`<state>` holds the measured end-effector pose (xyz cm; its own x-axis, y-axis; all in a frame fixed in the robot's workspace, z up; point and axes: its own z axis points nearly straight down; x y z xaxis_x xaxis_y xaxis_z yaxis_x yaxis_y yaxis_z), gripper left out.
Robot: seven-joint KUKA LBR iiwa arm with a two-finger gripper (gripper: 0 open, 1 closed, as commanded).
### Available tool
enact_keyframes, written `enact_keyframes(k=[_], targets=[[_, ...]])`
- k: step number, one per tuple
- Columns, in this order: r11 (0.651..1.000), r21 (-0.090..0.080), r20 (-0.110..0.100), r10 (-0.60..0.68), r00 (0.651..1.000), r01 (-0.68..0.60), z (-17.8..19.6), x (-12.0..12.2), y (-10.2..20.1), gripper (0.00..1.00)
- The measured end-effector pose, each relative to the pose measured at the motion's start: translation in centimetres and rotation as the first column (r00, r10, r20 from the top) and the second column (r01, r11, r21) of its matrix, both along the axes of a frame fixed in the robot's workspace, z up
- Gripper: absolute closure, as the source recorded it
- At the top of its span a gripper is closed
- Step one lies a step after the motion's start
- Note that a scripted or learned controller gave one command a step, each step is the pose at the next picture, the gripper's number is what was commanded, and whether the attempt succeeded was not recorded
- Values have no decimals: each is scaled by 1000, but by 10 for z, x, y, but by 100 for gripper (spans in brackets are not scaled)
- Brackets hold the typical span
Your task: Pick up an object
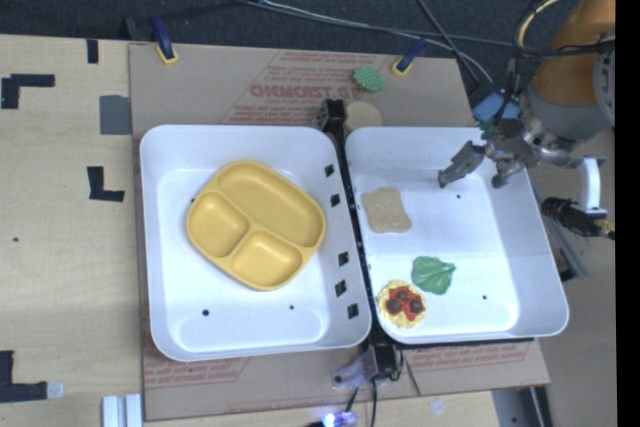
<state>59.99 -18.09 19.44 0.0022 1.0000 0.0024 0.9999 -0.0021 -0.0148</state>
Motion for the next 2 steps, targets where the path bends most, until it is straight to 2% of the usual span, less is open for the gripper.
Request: enact_keyframes(k=[1,2], targets=[[1000,-3,13,3,1000,-3,8,3,0,0],[1000,-2,8,4,1000,-4,-55,-2,5,0]])
